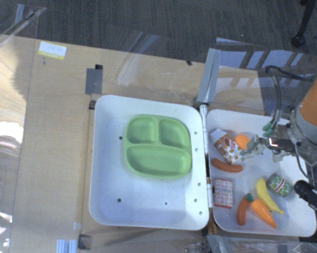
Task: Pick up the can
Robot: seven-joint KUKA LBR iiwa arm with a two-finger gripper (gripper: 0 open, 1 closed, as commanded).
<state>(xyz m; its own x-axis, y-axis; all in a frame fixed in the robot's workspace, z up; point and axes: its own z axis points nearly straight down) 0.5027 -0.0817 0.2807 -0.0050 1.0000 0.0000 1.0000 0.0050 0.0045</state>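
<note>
Now, the can (278, 185) lies in the right bin (303, 232), tipped on its side just beside the banana (266, 195) and the carrot (262, 210), so it's a crowded reach. The gripper (254, 149) hovers further up by the orange (241, 141). Its fingers look parted, grasping nothing, well apart from the can.

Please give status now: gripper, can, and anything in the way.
Gripper low in right bin, beside carton and orange, nothing held. Can on its side, apart from gripper. Banana and carrot close against can.
</note>
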